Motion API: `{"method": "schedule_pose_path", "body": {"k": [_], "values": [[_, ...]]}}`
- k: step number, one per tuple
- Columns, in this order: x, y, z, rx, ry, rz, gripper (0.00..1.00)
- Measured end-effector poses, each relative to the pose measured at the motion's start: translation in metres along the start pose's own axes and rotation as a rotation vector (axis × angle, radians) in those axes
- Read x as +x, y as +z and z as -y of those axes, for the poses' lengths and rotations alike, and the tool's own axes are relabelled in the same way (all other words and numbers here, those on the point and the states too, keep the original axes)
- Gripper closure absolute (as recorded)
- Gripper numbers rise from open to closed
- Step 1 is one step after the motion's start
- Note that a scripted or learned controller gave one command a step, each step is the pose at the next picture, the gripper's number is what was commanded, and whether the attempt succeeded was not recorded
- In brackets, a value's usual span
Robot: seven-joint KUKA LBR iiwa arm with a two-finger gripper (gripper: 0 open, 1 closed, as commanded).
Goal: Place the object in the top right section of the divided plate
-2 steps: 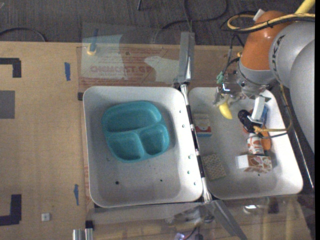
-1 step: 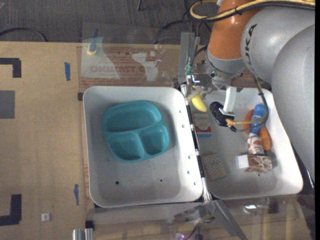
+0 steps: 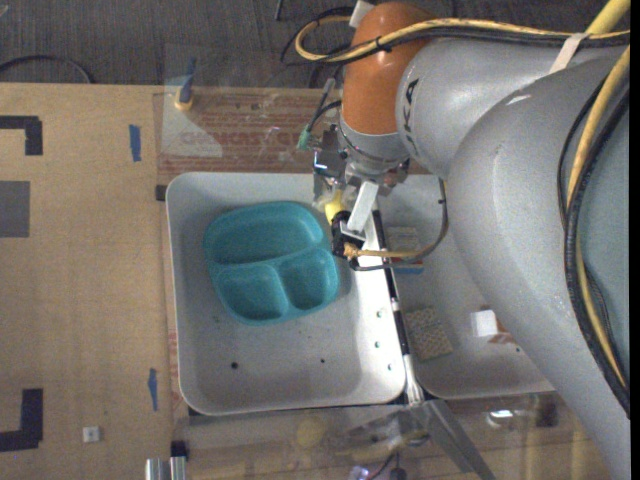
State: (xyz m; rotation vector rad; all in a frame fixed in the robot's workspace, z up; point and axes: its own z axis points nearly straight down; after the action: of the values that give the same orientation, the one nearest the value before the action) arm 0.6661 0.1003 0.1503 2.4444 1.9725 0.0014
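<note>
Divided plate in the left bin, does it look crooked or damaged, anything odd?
The teal divided plate sits turned at a slant to the white bin's walls, in its upper half. No crack or spill shows; nothing else stands out.

We saw the teal divided plate (image 3: pixel 270 263) lying in the left-hand white bin (image 3: pixel 200 368). The gripper (image 3: pixel 338 198) hung at its right edge, with a small yellow thing (image 3: pixel 331 212) just beside it. A small white block (image 3: pixel 485 322) lay in the right-hand bin (image 3: pixel 455 376).
</note>
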Motion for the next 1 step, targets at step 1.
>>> {"method": "schedule_pose_path", "body": {"k": [1], "values": [[-0.0091, -0.0346, -0.0028, -0.001, 0.289, 0.001, 1.0]]}}
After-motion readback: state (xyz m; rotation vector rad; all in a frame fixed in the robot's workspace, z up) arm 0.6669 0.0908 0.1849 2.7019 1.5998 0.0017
